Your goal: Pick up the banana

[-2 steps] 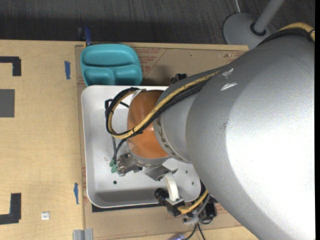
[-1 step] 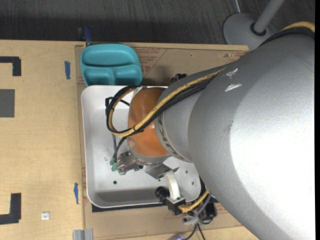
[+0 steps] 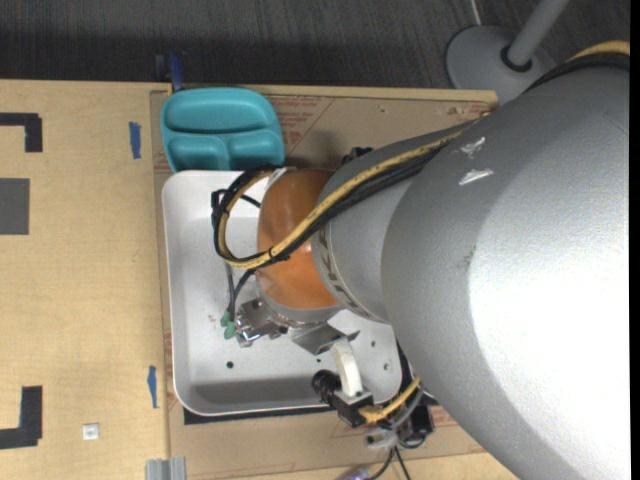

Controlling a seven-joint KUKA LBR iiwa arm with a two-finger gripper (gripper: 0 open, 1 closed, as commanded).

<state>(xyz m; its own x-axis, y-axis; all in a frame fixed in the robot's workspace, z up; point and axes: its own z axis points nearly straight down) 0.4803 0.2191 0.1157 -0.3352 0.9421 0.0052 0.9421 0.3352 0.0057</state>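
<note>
My grey arm reaches in from the right and covers most of the left white bin (image 3: 192, 268). Its orange band (image 3: 290, 243) sits over the bin's middle, wrapped by black and yellow cables. Below the band, the gripper (image 3: 252, 326) points down into the bin near its centre, seen from above as grey metal parts with a small green piece beside them. The arm's bulk hides whatever lies under and to the right of the wrist. The visible bin floor along the left and front edges is bare white, apart from a tiny dark speck (image 3: 230, 365).
A teal moulded tray (image 3: 222, 130) stands just behind the bin's far left corner. Brown cardboard bench (image 3: 80, 268) with black and blue tape marks stretches left. A grey round stand base (image 3: 482, 58) sits at the back right. A black connector block (image 3: 345, 393) hangs over the bin's front rim.
</note>
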